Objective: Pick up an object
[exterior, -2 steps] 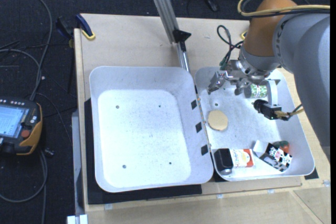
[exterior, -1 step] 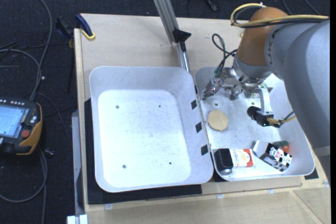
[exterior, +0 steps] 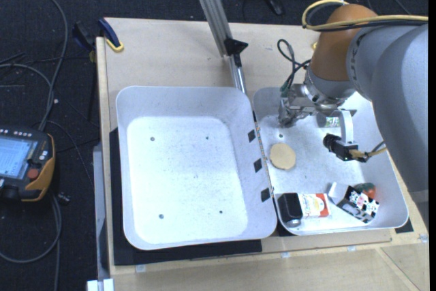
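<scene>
My gripper [exterior: 289,116] hangs low over the far left part of the right bin [exterior: 388,177], reaching in from the right. A tan round disc [exterior: 283,157] lies on the bin floor just in front of the gripper, apart from it. Along the bin's near edge lie a black block [exterior: 290,208], a small red and white box [exterior: 315,205] touching it, and a black, white and red item with a green spot [exterior: 360,201]. I see nothing held in the gripper.
The left bin [exterior: 129,146] sits beside the right one, their rims meeting near black clips [exterior: 257,163]. A slanted metal pole [exterior: 211,0] rises behind the bins. A handheld controller [exterior: 24,160] lies off the bench at the left.
</scene>
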Robot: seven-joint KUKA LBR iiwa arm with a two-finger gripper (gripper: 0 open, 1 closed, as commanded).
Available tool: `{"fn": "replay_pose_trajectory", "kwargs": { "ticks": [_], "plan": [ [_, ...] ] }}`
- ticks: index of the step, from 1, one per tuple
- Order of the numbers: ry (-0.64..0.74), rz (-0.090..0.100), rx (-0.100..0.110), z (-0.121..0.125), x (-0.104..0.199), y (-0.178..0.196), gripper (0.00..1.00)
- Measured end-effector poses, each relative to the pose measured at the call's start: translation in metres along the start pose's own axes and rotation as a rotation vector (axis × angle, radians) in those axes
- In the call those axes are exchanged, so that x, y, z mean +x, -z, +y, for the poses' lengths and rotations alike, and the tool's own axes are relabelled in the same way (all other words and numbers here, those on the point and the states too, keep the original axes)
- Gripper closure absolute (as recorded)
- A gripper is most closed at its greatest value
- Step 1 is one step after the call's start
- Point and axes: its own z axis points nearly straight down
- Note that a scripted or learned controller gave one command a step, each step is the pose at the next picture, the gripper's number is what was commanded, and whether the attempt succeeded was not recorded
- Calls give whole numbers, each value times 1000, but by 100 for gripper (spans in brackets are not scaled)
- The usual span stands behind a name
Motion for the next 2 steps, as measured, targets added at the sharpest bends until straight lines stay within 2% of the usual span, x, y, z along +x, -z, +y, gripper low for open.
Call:
{"fn": "replay_pose_trajectory", "kwargs": {
  "ticks": [1,2],
  "plan": [
    [0,0,0,-2,-7,46,100],
    [0,1,-1,-1,0,107,100]
  ]
}}
